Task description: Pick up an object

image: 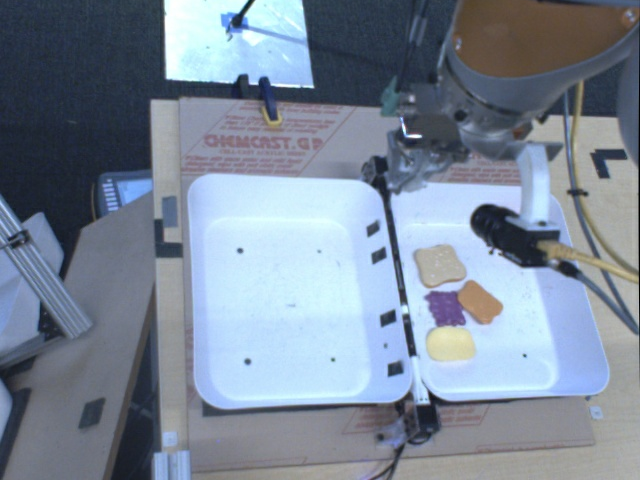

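Four small food toys lie together in the right bin (560,353): a tan slice of toast (440,264), a purple grape bunch (446,308), an orange piece (481,302) and a yellow piece (451,344). My gripper (408,168) hangs over the far left corner of the right bin, near the divider between the bins. It is well behind the toast, apart from all four toys, and I see nothing in it. A black cylinder (506,234) on a white bracket juts from the wrist over the bin's right half.
The left bin (280,288) sits beside the right one on a cardboard sheet (260,140). A blue and yellow clamp (268,103) stands at the cardboard's far edge, below a shiny plate (238,28). Cables (600,268) trail along the right side.
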Tool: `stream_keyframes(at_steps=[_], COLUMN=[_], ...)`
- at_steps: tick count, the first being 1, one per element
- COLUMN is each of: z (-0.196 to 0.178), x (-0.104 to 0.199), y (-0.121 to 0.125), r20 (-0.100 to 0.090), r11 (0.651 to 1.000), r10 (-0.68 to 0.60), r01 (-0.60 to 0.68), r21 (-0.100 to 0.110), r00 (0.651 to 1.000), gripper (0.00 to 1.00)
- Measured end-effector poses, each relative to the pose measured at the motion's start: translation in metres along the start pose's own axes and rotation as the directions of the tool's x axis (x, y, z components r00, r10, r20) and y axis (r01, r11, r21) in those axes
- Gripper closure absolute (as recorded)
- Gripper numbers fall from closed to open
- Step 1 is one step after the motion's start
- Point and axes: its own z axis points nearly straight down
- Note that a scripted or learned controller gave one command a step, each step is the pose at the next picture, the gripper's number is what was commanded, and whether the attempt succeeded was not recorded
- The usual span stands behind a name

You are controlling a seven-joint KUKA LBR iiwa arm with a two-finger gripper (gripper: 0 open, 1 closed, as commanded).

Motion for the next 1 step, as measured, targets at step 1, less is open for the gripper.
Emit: stream_keyframes(at_steps=[1], z=[0.0004], x=[0.0629], y=[-0.0114], r20=[-0.001], r11=[1.000], r10=[0.000], r01=[0.000], r21=[0.000], r00=[1.000], gripper=[1.00])
